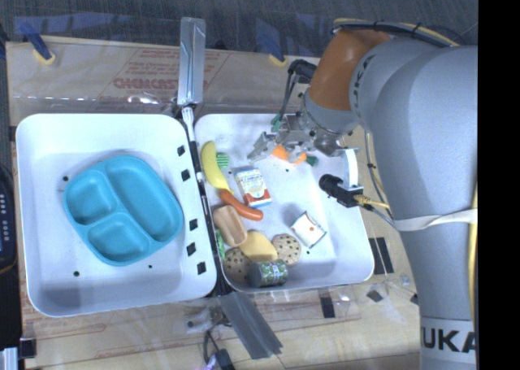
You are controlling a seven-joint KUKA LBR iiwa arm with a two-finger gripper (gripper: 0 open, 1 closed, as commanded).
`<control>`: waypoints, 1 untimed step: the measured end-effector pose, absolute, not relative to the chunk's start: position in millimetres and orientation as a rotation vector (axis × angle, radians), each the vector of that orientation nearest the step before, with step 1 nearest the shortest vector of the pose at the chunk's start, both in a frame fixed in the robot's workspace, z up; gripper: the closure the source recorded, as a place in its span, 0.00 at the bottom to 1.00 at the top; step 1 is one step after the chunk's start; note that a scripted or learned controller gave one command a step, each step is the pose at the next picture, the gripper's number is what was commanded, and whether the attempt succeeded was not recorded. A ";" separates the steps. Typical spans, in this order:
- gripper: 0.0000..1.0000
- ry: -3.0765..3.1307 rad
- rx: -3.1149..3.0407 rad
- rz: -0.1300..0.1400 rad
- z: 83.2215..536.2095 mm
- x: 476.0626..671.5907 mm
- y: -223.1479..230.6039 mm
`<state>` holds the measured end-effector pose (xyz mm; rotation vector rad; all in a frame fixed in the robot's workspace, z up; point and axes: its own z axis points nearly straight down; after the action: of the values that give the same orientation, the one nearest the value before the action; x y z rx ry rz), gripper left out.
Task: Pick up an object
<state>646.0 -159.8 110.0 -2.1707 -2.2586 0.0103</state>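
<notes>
Over on the left, the left bin (pixel 41 198) is holding nothing but a blue divided tray (pixel 122 210), which is sitting well apart from the work. Moving across the metal divider, the right bin (pixel 357 254) is carrying the clutter: a banana (pixel 213 165) is lying along its left wall, a small carton (pixel 252 184) is resting just beside it, an orange carrot-like piece (pixel 242 204) is slanting below that, and a bread-like piece (pixel 229 226), a yellow block (pixel 260 246), two cookies (pixel 286 248) and a dark can (pixel 266 274) are crowding the near corner, with a small white box (pixel 309 230) lying on its own. Further right, the gripper (pixel 280 145) is hovering low over the bin's far part, right at a small orange object (pixel 284 153); from where I am standing I cannot tell whether it is gripping anything. That orange piece is looking like the likely target, though I am only guessing. To do this well, the arm (pixel 414 116) should be coming straight down, centring on the piece, closing only once low enough, and lifting slowly so nothing is slipping out. The piece is small and sitting clear of its neighbours, so nudging it sideways is the main risk.
</notes>
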 end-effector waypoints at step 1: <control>0.00 -2.354 -2.085 -0.038 104.1 657.5 -186.8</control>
<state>657.5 -186.8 104.1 -2.0850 -2.3538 -0.0375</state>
